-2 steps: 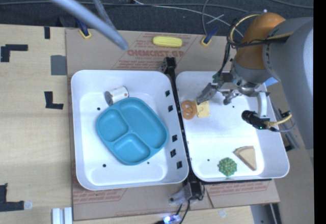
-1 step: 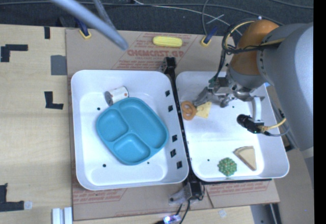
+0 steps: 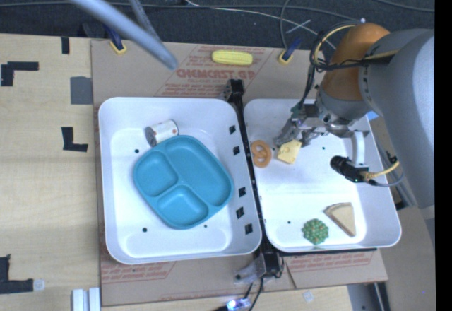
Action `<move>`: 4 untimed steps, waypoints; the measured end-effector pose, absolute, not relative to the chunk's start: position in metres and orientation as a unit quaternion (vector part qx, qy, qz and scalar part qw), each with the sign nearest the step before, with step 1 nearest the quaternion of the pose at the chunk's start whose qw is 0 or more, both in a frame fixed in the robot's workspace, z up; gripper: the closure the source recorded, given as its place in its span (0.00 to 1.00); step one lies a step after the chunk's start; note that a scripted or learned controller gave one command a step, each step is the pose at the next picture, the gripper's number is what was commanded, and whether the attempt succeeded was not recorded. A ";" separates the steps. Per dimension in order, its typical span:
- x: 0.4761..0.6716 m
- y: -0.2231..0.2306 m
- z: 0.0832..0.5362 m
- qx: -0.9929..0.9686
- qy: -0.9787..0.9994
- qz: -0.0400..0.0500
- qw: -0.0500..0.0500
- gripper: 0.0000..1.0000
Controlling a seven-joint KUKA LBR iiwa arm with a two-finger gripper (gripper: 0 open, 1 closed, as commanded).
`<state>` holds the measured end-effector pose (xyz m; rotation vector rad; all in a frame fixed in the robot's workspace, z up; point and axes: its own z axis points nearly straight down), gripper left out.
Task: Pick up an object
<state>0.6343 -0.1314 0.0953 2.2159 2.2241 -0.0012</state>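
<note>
2 white bins side by side on cardboard (image 3: 205,73) printed in red "CHEMCAST"; rest of print too small to read. Yellow banana-like piece (image 3: 232,58) lies on cardboard at 12 o'clock of left bin, long axis left-right.

Left bin (image 3: 116,119): 1 blue 3-compartment tray (image 3: 183,181) mid-bin, 1 small white cup (image 3: 162,132) on its side at tray's 11 o'clock, mouth facing left.

Right bin (image 3: 311,193): 4 items. Pretzel (image 3: 260,153) at 9 o'clock edge by divider. Pale yellow wedge (image 3: 287,153) just beside pretzel's right, long axis slanting up-right. Green ball (image 3: 315,231) at 6 o'clock; tan triangular slice (image 3: 342,217) to its right, tip pointing lower-right.

Gripper (image 3: 296,137) hangs over wedge, at its 1 o'clock; fingers hidden among cables, can't tell if open or closed.
</note>
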 end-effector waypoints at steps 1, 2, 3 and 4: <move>0.634 -0.132 0.158 0.706 0.708 0.001 0.001 1.00; 0.631 -0.133 0.220 0.707 0.708 0.001 0.002 1.00; 0.631 -0.132 0.251 0.706 0.708 0.001 0.000 1.00; 0.641 -0.078 0.255 0.705 0.709 0.000 -0.001 1.00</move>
